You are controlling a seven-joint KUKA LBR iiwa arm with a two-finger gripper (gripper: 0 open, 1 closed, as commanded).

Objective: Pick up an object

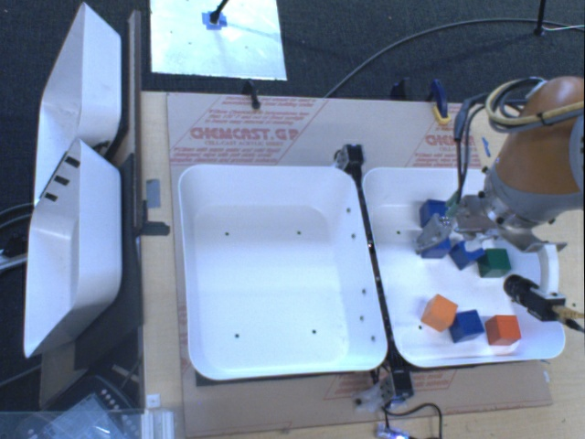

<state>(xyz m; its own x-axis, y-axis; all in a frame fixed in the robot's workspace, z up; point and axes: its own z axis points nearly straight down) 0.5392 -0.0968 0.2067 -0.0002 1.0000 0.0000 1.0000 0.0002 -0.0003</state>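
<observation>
Start at the grey two-finger gripper (437, 237): it sits low in the right-hand shallow white bin (393, 199), toward that bin's twelve o'clock, and you cannot tell from this slanted view how it is set or whether anything is caught in it. Its metal tip overlaps a small blue cube (432, 212) at its eleven o'clock, with a second blue block (466, 255) just beside it at four o'clock and a dark green cube (494, 262) a little farther the same way. That tight cluster is probably why the tool is here, since several candidates sit within one descent. The crowding could also let a finger land on a neighbour.

Moving outward, the grey arm with its orange band (539, 149) comes in from three o'clock, and its bulk hides part of the bin's upper right.

Toward six o'clock in the same bin you have three looser pieces in a row: an orange cube (440, 312), a blue cube (466, 325) touching or nearly touching it, and a red-orange cube (502, 329) near the rim. These stand well apart from the tool.

The left-hand white bin (196, 245) lies at nine o'clock, across the divider.
</observation>
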